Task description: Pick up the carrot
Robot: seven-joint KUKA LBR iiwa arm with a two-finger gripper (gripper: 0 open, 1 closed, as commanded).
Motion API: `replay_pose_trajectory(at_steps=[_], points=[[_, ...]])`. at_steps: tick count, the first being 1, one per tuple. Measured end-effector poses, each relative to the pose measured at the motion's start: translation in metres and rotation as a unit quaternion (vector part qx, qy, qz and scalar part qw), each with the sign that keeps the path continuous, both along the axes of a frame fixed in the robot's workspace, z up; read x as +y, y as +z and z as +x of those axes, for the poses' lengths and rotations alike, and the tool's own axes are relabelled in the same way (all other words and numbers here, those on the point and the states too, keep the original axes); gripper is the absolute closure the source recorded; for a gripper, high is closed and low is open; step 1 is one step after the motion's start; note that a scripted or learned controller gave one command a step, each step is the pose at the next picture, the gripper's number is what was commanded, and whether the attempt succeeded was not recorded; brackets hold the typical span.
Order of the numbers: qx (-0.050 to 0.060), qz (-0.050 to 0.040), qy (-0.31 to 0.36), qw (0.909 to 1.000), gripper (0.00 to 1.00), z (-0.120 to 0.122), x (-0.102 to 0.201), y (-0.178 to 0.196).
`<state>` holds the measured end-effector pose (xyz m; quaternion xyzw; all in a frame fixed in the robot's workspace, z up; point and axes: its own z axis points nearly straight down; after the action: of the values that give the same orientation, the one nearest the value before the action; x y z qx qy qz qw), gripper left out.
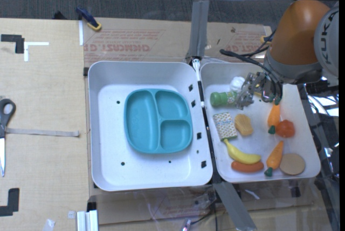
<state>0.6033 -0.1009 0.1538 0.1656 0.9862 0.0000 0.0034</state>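
Pale wooden bench (43, 170), far out to the left of the gripper (253, 92). Directly beneath the gripper, resting on the bench: a shallow white bin (257, 138). Just left of the gripper, touching that bin's side: a second white bin (108, 133). Under both bins and showing beyond them, a cardboard sheet (135, 43) with red print. Far left of the gripper, at the bench's edge: scissors (4, 116), with a pale tape strip (48, 131) beside them. Up and left of the gripper, a blue-and-yellow clip (89, 18) near the cardboard's corner.
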Motion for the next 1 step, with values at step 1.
replay_pose_trajectory(at_steps=[1], points=[[0.000, -0.0011, 0.169, 0.9856, 1.00, 0.0067, -0.0681, 0.0705]])
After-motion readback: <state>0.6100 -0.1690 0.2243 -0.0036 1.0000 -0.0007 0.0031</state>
